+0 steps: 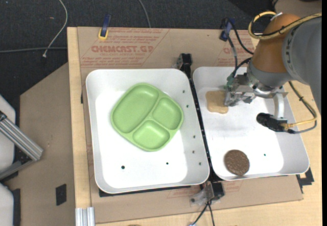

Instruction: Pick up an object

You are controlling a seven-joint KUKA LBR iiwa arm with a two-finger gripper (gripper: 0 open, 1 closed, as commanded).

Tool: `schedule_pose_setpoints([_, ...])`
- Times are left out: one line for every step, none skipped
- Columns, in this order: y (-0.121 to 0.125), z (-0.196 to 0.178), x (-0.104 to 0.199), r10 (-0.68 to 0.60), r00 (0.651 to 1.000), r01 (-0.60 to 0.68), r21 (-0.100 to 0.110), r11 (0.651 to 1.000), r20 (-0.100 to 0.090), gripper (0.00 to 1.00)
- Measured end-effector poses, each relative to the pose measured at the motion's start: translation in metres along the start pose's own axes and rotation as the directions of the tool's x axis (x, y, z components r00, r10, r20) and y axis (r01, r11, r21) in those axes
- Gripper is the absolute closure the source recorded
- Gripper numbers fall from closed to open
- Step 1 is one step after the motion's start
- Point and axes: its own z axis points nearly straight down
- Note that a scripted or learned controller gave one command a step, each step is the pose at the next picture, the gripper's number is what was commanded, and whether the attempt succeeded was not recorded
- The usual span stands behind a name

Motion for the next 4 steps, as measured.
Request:
schedule_pose_setpoints([0.012,-0.059,-0.003,0.000,1.000,0.000,0.000,1.000,0.006,1.00])
schedule_pose_setpoints([0.012,-0.122,0.004,-0.001,1.000,0.001,-0.001,1.000,0.005,1.00])
schedule_pose_setpoints([0.013,-0.143,0.005,0.000,1.000,0.000,0.004,1.000,0.005,1.00])
schedule_pose_setpoints([-0.007,-0.129,0.057,-0.003,1.000,0.003,0.013,1.000,0.002,1.00])
